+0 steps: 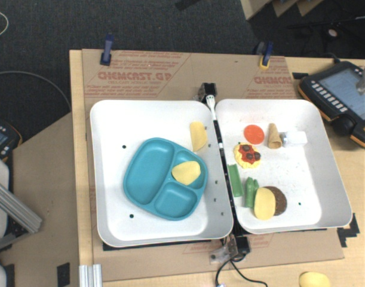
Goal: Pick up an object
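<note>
A pale yellow rounded plastic food piece (186, 172) lies in the right compartment of the teal plastic divided plate (147, 178). A yellow cheese-like wedge (198, 136) sits just beyond the plate's upper right. The gripper's state cannot be told.

Arm's appearance indeterminable here.

Arm and jaws clear of the bench (170, 76)

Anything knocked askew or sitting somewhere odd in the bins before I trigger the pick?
Mostly tidy. The blue divided tray sits skewed in the left bin. One yellow piece lies outside both bins, on the bench at the bottom right edge. Nothing looks spilled or broken.
</note>
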Controlling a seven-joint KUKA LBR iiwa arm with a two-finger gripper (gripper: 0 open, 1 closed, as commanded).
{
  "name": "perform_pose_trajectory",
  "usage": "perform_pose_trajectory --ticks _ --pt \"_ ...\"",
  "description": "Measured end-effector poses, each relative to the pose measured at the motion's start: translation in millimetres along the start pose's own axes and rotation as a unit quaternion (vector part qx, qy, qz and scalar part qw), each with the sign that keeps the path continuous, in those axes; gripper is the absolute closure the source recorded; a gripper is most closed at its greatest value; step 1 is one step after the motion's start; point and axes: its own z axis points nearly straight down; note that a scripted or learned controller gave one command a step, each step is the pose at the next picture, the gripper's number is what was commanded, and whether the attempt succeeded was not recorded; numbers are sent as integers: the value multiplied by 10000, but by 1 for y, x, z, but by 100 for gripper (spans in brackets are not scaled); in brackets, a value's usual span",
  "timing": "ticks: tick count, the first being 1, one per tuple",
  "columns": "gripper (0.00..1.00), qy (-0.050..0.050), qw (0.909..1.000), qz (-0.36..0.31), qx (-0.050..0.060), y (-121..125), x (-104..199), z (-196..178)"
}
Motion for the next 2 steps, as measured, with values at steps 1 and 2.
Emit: perform_pose_trajectory --ticks 1,2 --pt "100 30 9999 49 106 -54 -31 44" --pt "100 7 10000 1 15 -9 -1 -53"
